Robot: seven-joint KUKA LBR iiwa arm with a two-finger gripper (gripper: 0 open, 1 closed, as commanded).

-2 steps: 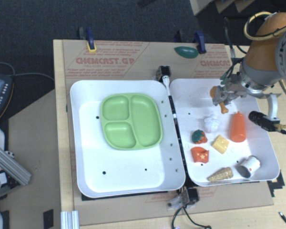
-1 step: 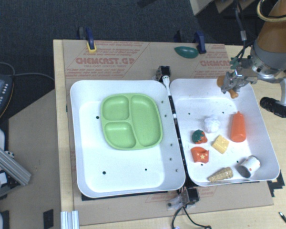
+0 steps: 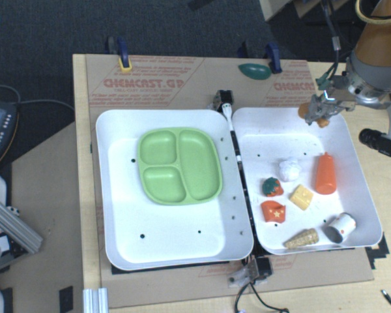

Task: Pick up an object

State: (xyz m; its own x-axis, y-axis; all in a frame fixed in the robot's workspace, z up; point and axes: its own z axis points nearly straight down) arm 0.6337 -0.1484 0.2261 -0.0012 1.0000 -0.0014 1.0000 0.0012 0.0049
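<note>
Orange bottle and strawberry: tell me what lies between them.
In the camera view, a yellow block lies between the orange bottle and the strawberry, all in the right bin, near the strawberry's side.

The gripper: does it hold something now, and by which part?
It cannot be told. The gripper hangs over the right bin's far edge with something small and orange-brown at its tip, too blurred to identify.

Board print, upper left: I read "CHEMCAST GP" in red on the brown protective sheet (image 3: 146, 82) behind the left bin.
Board print, upper right: the same red lettering seems to repeat above the right bin, too faint and partly covered for me to read.
</note>
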